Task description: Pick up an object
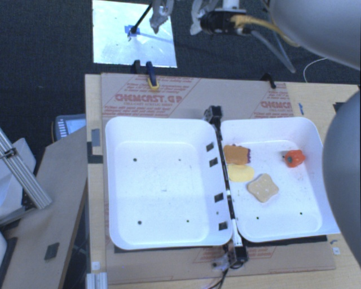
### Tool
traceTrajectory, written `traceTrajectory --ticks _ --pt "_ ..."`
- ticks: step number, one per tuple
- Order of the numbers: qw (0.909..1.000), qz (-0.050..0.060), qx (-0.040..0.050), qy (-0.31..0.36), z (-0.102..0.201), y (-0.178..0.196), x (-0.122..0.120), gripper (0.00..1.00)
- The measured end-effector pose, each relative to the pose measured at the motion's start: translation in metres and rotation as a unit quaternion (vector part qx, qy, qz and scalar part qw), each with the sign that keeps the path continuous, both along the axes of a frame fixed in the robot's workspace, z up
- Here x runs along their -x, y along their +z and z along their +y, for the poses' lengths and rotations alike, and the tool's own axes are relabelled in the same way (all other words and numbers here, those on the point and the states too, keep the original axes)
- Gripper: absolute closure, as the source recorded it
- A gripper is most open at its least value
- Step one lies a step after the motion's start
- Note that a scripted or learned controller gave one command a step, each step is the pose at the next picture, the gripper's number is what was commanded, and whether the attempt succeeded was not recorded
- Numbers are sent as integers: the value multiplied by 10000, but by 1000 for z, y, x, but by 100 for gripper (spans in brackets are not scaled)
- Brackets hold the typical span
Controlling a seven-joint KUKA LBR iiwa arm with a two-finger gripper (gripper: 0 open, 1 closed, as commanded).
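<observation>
- Four small toy foods lie in the right white plastic bin (309, 131): an orange-brown slab with a purple edge (237, 154), a flat yellow disc (241, 173), a tan toast-shaped piece (263, 187), and an orange-red chunk (293, 158).
- The toast piece looks light and stiff; pinching across its edges seems best.
- The two-finger gripper (179, 16) hangs high above the bench, far from the bins; whether it is released or clenched I cannot tell.

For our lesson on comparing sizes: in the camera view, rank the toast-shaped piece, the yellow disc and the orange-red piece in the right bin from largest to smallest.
1. Toast-shaped piece
2. Yellow disc, close to the toast in size, so this order is unsure
3. Orange-red piece, clearly smallest
</observation>
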State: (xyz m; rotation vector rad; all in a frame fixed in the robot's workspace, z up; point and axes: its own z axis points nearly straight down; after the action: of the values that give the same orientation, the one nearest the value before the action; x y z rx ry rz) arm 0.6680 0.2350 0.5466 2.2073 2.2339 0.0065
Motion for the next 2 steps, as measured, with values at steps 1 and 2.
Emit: traceTrajectory --ticks 1,2 --pt "10000 -13 -6 20 1 12 0 100" --pt "10000 -9 -6 24 1 11 0 0"
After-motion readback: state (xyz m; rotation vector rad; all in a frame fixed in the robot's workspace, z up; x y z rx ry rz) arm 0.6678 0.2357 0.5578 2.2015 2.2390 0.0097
